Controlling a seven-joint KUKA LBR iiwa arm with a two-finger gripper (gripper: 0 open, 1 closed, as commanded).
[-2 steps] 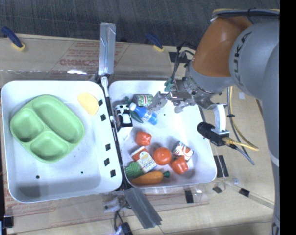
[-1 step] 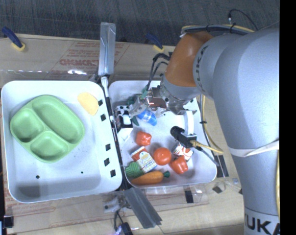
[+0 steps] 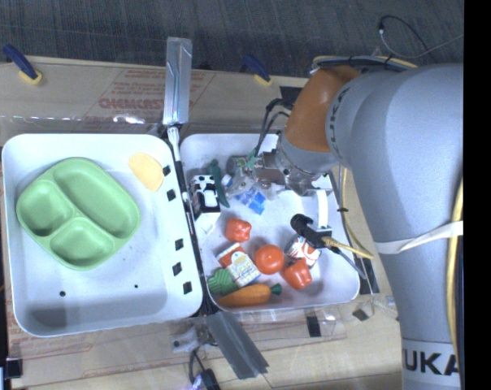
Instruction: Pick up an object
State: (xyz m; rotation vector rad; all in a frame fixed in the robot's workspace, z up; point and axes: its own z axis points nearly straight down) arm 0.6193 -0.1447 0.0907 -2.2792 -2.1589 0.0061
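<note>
My gripper (image 3: 242,177) hangs low over the back half of the right bin (image 3: 343,276). Just beneath and in front of it lies a small blue object (image 3: 254,203), partly hidden by the gripper. A black-and-white item (image 3: 205,193) sits to its left against the bin wall. Nearer the front lie a red pepper (image 3: 238,230), a tomato (image 3: 269,258), another red piece (image 3: 297,275), a small carton (image 3: 241,268), a carrot (image 3: 244,296) and a red-and-white can (image 3: 304,252). Whether anything is held is hidden.
The left bin (image 3: 107,307) bears a green divided plate (image 3: 76,211) and a yellow piece (image 3: 146,170) near its back right corner. A metal divider (image 3: 177,80) stands between the bins at the back. The arm's grey body (image 3: 400,185) covers the right side.
</note>
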